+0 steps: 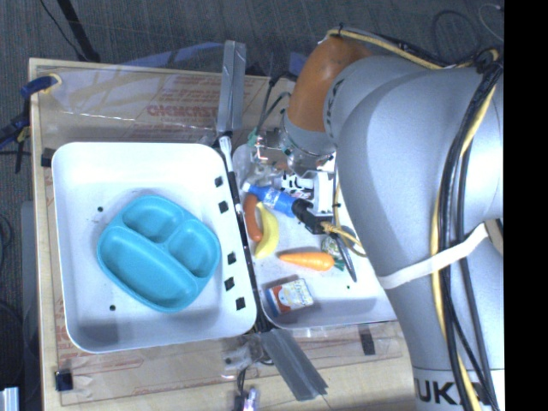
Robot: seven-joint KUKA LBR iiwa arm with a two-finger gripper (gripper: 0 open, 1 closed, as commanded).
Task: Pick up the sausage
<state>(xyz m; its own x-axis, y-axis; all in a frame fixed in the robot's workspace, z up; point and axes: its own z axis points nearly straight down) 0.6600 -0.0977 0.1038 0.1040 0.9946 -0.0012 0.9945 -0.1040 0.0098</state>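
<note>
Where the two white bins meet, the sausage (253, 218) lies lengthwise against the left wall of the right bin (342, 302), at about nine o'clock in that bin. It is reddish-orange, and there is one of it. Touching it at three o'clock is one yellow banana (269, 234), curved and running the same way.

The count goes like this:
- There are two bins, side by side on the bench (128, 101).
- One blue plate (158, 251) with three compartments sits alone in the left bin (77, 169).
- One carrot (306, 261) lies crosswise at about five o'clock from the sausage, just apart from the banana's lower end.
- One small printed packet (291, 296) is at six o'clock in the right bin, near the bottom wall.
- One blue object (278, 199) rests just at one o'clock from the sausage, and its kind is hard to make out.

One grey arm (411, 144) with an orange band (321, 67) covers most of the right bin's right half, so that bin's far wall and whatever lies under the arm are hidden. The gripper (300, 193) sits low over the bin at about two o'clock from the sausage, close to the blue object. It is a jumble of white and black parts seen from above, and I cannot tell whether it is open or closed. Nothing can be seen held in it, and the sausage lies on the bin floor apart from it. A thin dark item near the carrot's right tip is partly under the arm and too small to identify.
</note>
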